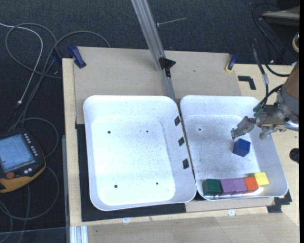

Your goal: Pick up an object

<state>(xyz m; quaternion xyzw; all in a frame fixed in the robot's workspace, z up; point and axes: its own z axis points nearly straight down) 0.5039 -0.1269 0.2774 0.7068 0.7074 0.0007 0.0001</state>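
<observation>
The gripper (251,129) has its fingers spread wide and grasping nothing, poised over the right white plastic bin (214,105). The small blue cube (242,147) lies just below the fingers, apart from them, free-standing and probably the easiest object to pick

Even, soft overhead light, mild grain.
White bins (133,107) bright without glare; faint shadows, dark floor (33,14) dim.
</observation>
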